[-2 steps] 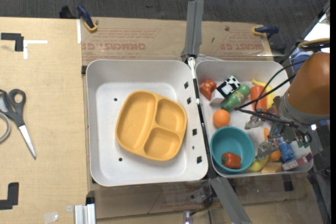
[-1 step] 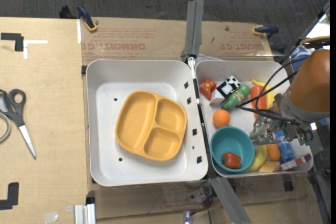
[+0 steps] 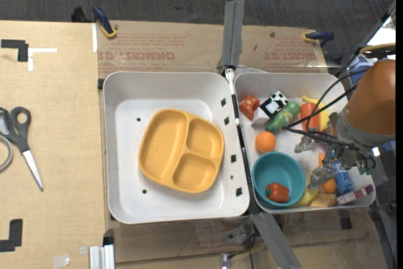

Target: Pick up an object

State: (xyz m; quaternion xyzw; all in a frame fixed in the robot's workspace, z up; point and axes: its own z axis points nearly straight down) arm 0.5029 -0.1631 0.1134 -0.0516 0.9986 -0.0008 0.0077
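The arm's orange band (image 3: 376, 97) was observed nearest the camera, over the right bin (image 3: 252, 82). The gripper (image 3: 332, 167) was lowered among small items near a blue object (image 3: 343, 183); its state could not be determined. A teal bowl (image 3: 277, 173) containing a red pepper (image 3: 277, 192) was noted, with an orange ball (image 3: 266, 142) just beside. A yellow divided plate (image 3: 181, 151) was recorded in the left bin (image 3: 119, 135).

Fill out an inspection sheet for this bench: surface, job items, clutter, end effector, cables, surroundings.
Surface: two white bins side by side, left bin, right bin, on cardboard.
Job's things: right bin holds an orange ball, green bottle, red block and a teal bowl with a red pepper inside.
Clutter: yellow divided plate in the left bin.
End effector: low over the right bin's toys; grip state unclear.
Cables: black cables run along the arm.
Surroundings: scissors on the wooden table at left.
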